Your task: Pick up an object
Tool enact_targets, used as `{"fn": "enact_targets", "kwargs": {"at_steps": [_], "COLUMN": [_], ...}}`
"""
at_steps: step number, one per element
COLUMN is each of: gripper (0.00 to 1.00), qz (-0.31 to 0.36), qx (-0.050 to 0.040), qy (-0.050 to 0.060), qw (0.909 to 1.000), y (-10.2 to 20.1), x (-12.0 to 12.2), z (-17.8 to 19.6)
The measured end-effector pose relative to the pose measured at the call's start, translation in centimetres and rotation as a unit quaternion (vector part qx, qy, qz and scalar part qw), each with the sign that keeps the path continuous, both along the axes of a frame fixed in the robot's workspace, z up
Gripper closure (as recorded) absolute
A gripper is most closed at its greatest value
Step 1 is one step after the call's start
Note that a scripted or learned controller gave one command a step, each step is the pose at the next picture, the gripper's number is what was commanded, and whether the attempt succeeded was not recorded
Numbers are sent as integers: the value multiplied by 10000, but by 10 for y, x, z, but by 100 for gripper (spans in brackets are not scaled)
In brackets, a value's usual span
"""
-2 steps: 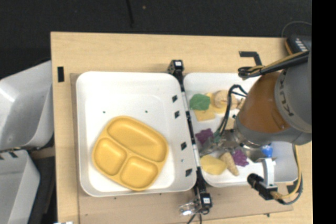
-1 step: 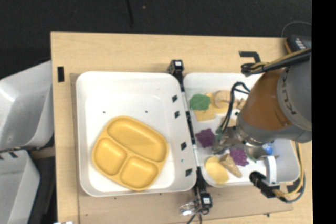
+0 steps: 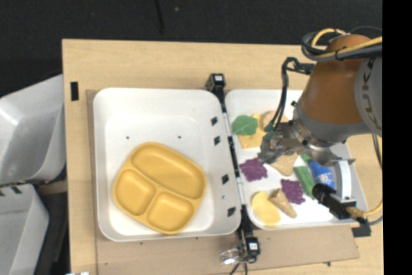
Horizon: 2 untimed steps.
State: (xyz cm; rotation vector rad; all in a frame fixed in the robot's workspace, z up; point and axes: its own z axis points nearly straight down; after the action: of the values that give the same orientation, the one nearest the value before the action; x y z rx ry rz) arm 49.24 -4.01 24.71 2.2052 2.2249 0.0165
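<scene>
In the right bin (image 3: 254, 98), the gripper (image 3: 273, 150) (finger state impossible to tell) hovers at one o'clock from a purple piece (image 3: 253, 169).

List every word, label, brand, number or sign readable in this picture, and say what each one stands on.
"KU": large dark letters, cut off at the picture's edge, on the grey arm.
Blue item in the right bin: any print is too blurred to read.
Yellow tray in the left bin: no lettering visible.
</scene>
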Motion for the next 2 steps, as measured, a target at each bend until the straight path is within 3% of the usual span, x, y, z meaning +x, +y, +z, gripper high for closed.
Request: {"fn": "enact_targets", "kwargs": {"at_steps": [1,2], "gripper": [100,100], "qz": [-15,-51], "qx": [-5,-16], "qy": [-25,111], "qw": [10000,9999], "y": [23,8], "x": [-1,37], "z": [151,39]}}
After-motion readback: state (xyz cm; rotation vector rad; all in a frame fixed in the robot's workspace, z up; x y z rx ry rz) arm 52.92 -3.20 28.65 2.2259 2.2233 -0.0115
